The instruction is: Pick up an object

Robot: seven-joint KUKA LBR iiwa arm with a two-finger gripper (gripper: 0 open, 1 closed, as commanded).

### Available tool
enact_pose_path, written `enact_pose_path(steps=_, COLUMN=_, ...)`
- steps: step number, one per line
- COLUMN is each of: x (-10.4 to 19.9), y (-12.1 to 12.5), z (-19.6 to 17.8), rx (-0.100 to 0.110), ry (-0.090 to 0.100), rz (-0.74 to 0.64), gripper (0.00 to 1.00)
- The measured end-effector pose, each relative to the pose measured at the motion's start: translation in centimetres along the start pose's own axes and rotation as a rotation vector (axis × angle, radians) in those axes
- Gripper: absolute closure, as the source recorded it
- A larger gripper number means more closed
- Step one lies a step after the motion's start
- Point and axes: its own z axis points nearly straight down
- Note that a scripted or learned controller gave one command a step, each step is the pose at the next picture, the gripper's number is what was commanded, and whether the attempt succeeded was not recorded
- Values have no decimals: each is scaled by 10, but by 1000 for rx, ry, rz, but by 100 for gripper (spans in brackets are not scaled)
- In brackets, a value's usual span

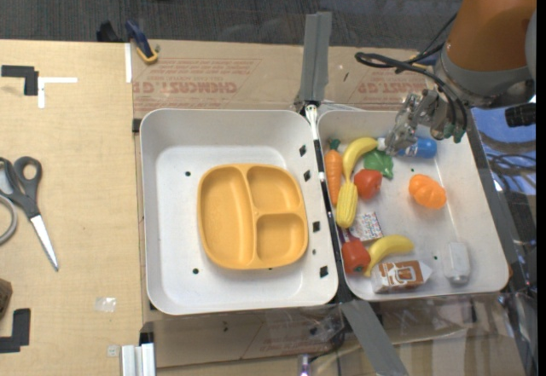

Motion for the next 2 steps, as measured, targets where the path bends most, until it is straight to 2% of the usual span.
enact_pose_path(steps=1, x=10, y=-6, z=115, rx=0, ry=1, rz=-13, gripper=100)
enact_pose_path(steps=2, x=22, y=-52, z=145, rx=0, ry=2, rz=-265, gripper=100)
